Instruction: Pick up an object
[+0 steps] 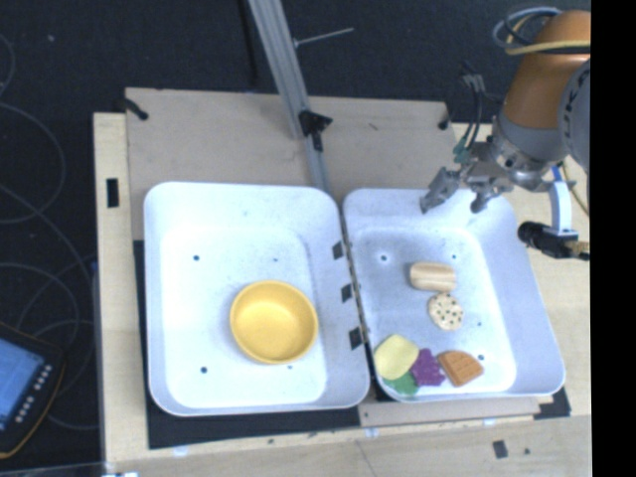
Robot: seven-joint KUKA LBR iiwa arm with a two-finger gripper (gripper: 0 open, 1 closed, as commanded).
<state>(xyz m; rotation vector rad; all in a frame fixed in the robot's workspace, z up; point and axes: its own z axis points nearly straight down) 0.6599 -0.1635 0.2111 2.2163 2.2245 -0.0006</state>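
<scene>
We see a pale wooden desk (pixel 397 132) bearing two shallow white bins with rounded corners and smooth, glossy plastic walls. The left bin (pixel 179 217) holds a round yellow bowl (pixel 273 321), matte and smooth, sitting near its middle toward the front. The right bin (pixel 517 296) is our landmark for the rest.

Near the middle of the right bin lies a short tan roll (pixel 432 276), cylinder-shaped like a bread loaf. Just in front of the roll sits a round pale cookie (pixel 446 312) dotted with dark specks. In the bin's front left corner a cluster rests close together: a rounded yellow-green piece (pixel 395 356), a lumpy purple grape bunch (pixel 427 368) just to its right, and an orange ridged wedge (pixel 460 368) beside that, all seemingly on a small green plate (pixel 399 390) of which we see just the rim.

The claw (pixel 454 194) hangs over the right bin's back edge, well apart from the roll and the other pieces. Its two dark metal fingers are spread wide, one tip toward the bin's back left and the other further right, with nothing between them and nothing touching them. Above it we see the grey wrist and the orange band (pixel 556 30).

We can read no labels or writing on any item.
</scene>
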